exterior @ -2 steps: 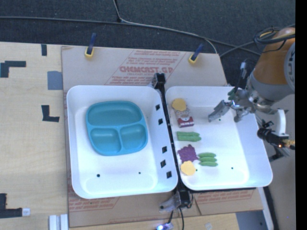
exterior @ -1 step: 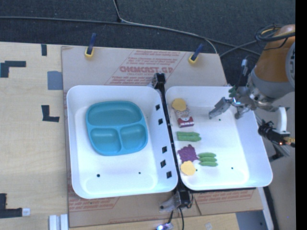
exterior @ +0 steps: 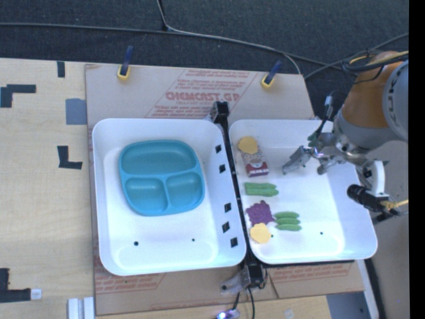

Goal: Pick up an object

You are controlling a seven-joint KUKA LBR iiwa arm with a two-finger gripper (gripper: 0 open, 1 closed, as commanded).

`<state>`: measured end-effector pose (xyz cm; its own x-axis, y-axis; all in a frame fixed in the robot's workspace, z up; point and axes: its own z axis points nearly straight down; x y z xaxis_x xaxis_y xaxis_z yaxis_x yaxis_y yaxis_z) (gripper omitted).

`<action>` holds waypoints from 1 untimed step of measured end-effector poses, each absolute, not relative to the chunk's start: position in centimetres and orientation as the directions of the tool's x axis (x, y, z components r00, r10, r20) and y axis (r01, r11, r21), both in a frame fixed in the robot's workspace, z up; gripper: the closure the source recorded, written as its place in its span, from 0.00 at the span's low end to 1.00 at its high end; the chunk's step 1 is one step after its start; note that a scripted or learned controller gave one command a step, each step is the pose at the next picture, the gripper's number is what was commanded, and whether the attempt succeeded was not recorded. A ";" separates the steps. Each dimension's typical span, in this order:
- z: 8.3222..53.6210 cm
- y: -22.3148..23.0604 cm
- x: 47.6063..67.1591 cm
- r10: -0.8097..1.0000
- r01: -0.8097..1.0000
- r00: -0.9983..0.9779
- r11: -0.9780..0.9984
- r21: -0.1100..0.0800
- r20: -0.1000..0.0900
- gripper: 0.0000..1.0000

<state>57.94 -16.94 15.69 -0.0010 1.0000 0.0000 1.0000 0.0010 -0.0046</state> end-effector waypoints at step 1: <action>9.8 -17.7 57.2 1.000 1.000 0.000 0.000 -0.008 0.000 0.00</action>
